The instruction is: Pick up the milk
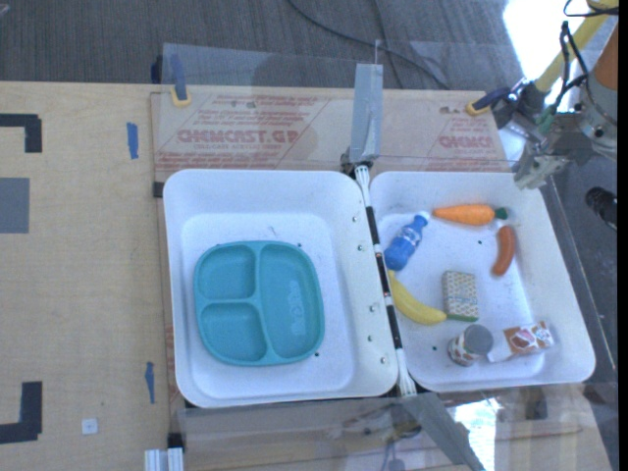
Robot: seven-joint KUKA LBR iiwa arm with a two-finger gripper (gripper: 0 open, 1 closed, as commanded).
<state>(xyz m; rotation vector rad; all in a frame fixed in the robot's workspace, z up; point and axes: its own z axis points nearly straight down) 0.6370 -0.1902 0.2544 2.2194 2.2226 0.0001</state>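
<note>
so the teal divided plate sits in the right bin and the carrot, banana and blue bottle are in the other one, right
Not quite. The camera view shows the teal divided plate in the left bin, not the right. The carrot, banana and blue bottle are in the other one, the right bin.

A robotics lab: a plywood bench (78,263) with tape marks (131,140), two white bins (260,189), loose cables (334,8), toy food (464,215).
</note>
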